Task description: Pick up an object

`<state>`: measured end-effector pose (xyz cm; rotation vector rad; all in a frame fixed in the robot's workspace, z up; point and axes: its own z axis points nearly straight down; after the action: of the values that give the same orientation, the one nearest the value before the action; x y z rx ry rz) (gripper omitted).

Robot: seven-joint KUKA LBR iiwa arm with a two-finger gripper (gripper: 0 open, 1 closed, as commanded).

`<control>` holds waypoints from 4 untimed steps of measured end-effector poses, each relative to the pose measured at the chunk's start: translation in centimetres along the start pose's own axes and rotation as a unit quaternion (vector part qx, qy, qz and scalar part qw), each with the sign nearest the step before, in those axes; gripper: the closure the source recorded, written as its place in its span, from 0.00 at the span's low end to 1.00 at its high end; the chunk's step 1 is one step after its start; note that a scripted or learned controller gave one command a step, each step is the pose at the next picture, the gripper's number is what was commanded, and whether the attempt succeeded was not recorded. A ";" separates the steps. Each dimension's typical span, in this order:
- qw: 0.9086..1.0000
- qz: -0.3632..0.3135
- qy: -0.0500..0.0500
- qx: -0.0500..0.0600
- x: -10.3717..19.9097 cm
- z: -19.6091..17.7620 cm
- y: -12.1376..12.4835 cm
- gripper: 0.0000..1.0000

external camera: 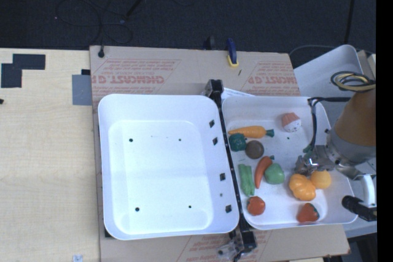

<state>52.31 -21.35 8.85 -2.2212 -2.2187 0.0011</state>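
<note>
White right bin (270,106) holds toy food. Orange carrot (249,131) near far-left corner; teal piece (237,143) and brown ball (254,148) just beside it. Green cucumber (246,180) along left wall, red chili (262,170) touching green pepper (274,174). Red tomato (255,205) at near edge. Pink-white piece (291,122) toward far side. Gripper (305,164) low at right side of bin, just above yellow-orange pepper (302,187); small orange fruit (320,179) and strawberry (307,213) near. Jaw state: cannot tell. Left bin (116,108) beside, walls touching.
</note>
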 end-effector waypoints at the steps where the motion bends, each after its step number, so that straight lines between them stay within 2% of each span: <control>1: 1.000 -0.001 0.000 -0.001 5.6 0.0 -4.3 1.00; 2: 1.000 -0.004 0.001 -0.002 11.5 0.1 3.3 1.00; 3: 1.000 -0.001 0.000 0.001 10.7 0.1 4.9 1.00; 4: 1.000 0.001 -0.004 -0.006 3.5 -10.0 9.0 1.00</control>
<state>61.30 -17.85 18.86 -2.2342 -2.2265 -0.0044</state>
